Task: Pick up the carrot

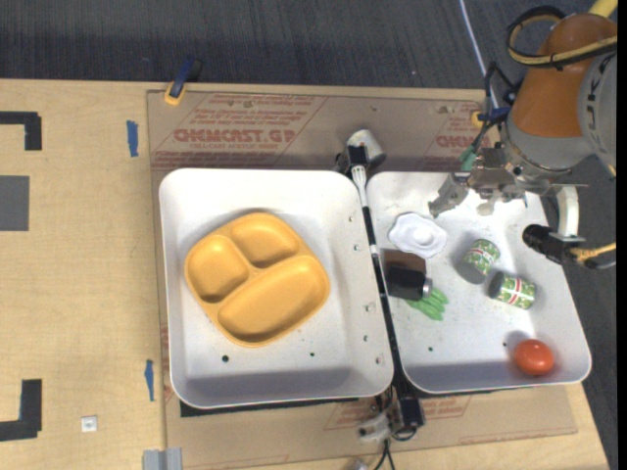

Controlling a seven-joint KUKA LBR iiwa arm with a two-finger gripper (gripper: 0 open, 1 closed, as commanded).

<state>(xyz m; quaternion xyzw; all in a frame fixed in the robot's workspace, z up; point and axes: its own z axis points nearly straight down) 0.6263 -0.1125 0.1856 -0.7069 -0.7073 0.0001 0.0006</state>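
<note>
Camera view
Gripper [468,190]: above the right bin's [578,336] far side, fingers spread apart, nothing between them.
Carrot [534,357]: orange, near corner of the right bin, well apart from the gripper.
Cans [511,290]: two, mid-bin, between them.
Left bin [176,262]: yellow divided plate [257,276].

We can see red printed lettering on the cardboard sheet [245,130] at the upper middle of the frame, behind the bins, but it appears reversed and too blurred for us to read with confidence. The two small cans [511,290] at the right carry green and red labels whose words we cannot make out.
</note>
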